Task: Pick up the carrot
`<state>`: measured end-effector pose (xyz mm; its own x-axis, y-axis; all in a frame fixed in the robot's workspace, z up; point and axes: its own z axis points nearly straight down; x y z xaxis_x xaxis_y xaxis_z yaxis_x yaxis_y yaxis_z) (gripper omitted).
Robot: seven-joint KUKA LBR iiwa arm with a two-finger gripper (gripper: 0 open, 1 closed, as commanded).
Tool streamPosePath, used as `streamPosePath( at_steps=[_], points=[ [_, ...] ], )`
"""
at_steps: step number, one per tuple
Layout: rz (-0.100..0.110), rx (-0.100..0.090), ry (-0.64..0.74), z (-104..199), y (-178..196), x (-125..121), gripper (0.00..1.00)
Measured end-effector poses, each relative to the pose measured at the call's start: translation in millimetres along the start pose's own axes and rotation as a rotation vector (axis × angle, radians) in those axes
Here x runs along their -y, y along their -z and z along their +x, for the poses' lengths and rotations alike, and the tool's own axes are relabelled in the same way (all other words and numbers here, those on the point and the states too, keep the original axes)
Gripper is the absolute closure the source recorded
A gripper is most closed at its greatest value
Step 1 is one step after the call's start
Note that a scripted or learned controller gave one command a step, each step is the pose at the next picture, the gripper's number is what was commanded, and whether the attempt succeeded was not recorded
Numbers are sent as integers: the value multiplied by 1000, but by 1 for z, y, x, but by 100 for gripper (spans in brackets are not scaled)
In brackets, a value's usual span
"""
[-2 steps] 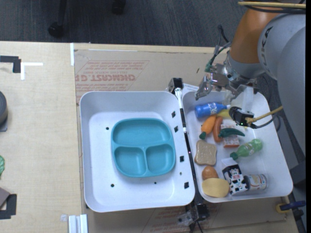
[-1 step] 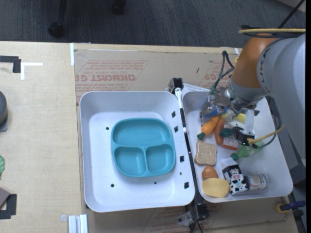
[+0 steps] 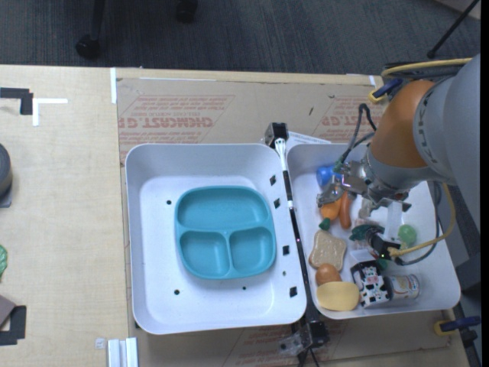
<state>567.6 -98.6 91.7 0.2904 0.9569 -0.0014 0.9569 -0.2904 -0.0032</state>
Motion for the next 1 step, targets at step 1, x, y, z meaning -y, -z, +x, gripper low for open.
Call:
streamPosePath(
  at_steps=[1],
  points=[
    [-4, 1, -4, -2, 12, -3, 100]
  ],
)
